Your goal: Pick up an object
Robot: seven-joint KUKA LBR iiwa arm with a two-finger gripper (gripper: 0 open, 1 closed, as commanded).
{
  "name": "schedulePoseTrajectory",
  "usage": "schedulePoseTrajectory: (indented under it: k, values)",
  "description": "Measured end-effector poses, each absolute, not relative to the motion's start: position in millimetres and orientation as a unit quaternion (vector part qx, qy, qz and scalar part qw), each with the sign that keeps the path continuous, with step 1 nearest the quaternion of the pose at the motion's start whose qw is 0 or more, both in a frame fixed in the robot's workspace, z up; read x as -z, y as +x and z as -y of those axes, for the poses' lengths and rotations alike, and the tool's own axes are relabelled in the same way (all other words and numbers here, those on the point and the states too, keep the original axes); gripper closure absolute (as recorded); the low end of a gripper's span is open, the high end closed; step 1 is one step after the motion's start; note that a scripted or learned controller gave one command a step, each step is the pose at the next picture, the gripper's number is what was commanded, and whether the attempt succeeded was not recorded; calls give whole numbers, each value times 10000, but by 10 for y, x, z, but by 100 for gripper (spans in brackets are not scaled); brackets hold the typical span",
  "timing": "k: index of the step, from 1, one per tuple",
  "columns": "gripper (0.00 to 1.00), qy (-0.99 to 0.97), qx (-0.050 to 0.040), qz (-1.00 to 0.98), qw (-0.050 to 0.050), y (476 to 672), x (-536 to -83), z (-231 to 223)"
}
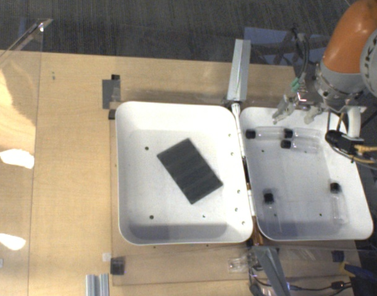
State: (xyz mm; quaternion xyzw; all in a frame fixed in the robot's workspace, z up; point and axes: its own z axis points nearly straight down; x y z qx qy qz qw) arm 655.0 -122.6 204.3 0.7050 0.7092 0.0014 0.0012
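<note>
Two shallow white plastic bins sit side by side on the pale wooden table [65, 165], their inner rims nearly touching along a narrow seam. Left white bin [129, 227] holds one thing: a flat dark grey rectangular pad [190, 170] w/ faint ribbing, lying flat on the bin floor roughly mid-bin, a bit toward the right half. Its long axis runs diagonally, upper-left to lower-right; one short end points at the bin's top-left corner, the other at the bottom-right. Open floor on all sides of the pad, widest to the left and below; none of its corners touch a wall, so there's clear room around every edge. Right white bin [361, 221] carries a clear plastic piece w/ small black feet [302, 171], hard to make out against the white. The grey arm w/ orange band [355, 36] comes in at the upper right; its metal two-finger claw [298, 106] hangs over the far rim of the right bin, well apart from the pad. Claw fingers look spread apart, w/ nothing between them. A grey metal bar [239, 73] stands behind the seam, and a small dark bracket [111, 91] sits off the left bin's top-left corner.
</note>
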Motion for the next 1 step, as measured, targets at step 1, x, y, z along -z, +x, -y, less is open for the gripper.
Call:
schedulePoseTrajectory:
  k: [1]
  values:
    - [0, 7139, -7, -7002, 11, 6430, -1050, 1824]
